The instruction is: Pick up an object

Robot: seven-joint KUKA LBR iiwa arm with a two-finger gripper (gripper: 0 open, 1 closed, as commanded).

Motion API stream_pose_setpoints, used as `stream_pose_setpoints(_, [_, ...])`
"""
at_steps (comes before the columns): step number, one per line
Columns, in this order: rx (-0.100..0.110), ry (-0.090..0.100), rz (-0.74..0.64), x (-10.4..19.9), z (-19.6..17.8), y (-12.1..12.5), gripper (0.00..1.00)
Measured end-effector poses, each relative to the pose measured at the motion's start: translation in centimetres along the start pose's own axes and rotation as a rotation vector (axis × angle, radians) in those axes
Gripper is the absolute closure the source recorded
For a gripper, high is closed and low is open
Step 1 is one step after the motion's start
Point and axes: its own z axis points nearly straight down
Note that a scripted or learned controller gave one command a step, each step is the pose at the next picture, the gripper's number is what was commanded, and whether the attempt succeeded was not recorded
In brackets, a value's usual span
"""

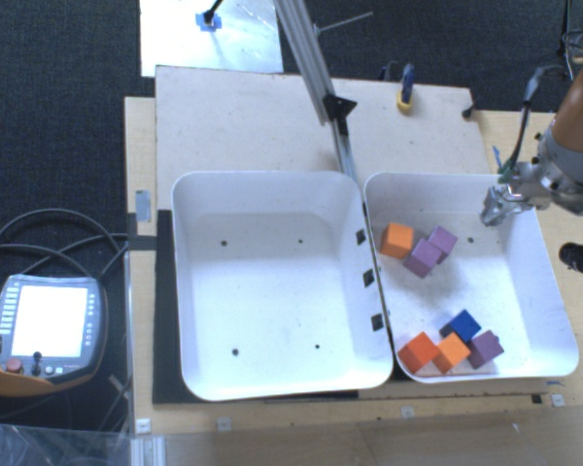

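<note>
The small blocks in the right white plastic bin (554,289) looked like light, rigid foam or wooden cubes with flat faces and matte skins, so they would likely be easy to lift and unlikely to crush or slip. Any of them would best be taken across two opposite flat sides. The cluster near the bin's upper middle held an orange cube (397,240) and two purple cubes (431,249) touching one another. That made the orange cube's outer faces, toward nine and twelve o'clock, the freer hold. A second huddle sat at the bin's six o'clock edge: a blue cube (462,323), two orange cubes (433,351) and a purple cube (486,348), packed tight against the wall and probably harder to take cleanly.

The silvery two-finger gripper (497,205) hung at the bin's rim at about one o'clock, at the end of the grey arm. Whether its fingers were spread or closed could not be made out, and nothing was visible between them. From the gripper, the nearest purple cube lay toward eight o'clock, near but clearly apart, and the lower huddle lay well apart toward six o'clock. The left white plastic bin (204,260) sat alongside on the pale wooden surface (243,115).
</note>
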Motion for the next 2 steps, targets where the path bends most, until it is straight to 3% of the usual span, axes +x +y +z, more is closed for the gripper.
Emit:
stream_pose_setpoints(1, [0.002,0.001,-0.002,-0.1,-3.1,0.2,1.0])
stream_pose_setpoints(2, [0.005,0.005,-0.009,6.0,-2.6,2.1,1.0])
